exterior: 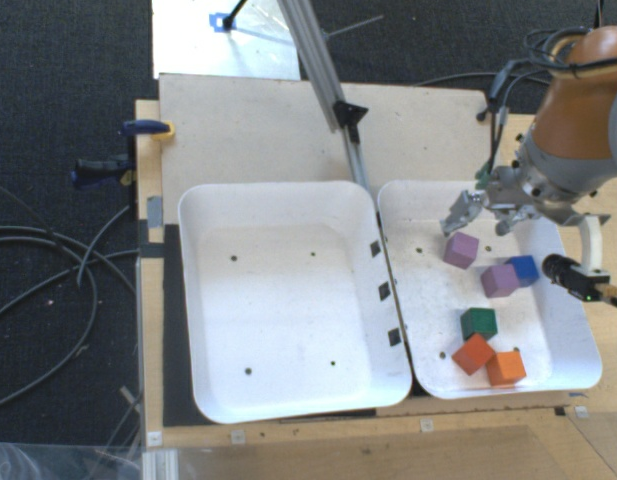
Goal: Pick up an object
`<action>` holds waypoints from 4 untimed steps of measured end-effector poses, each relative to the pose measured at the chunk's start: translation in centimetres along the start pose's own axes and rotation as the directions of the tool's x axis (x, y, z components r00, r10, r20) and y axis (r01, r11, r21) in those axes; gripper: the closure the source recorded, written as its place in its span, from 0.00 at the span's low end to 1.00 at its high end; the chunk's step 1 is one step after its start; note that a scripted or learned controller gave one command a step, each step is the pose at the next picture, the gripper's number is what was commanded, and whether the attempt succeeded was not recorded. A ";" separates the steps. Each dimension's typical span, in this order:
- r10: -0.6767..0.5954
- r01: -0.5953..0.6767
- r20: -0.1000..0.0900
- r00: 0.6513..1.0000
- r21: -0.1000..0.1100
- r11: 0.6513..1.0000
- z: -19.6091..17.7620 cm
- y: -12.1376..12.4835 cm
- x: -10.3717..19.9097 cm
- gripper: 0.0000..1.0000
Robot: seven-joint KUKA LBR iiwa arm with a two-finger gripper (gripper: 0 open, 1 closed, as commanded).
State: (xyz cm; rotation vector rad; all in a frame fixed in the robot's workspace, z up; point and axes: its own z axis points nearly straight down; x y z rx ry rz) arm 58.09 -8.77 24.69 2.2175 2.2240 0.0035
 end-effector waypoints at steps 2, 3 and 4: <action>-0.001 0.001 -0.001 1.000 0.001 1.000 -3.7 -1.3 -0.7 0.00; -0.005 0.005 0.001 1.000 -0.004 1.000 -5.1 2.2 -0.1 0.00; 0.001 -0.001 -0.004 1.000 0.006 1.000 15.8 -1.6 -4.8 0.00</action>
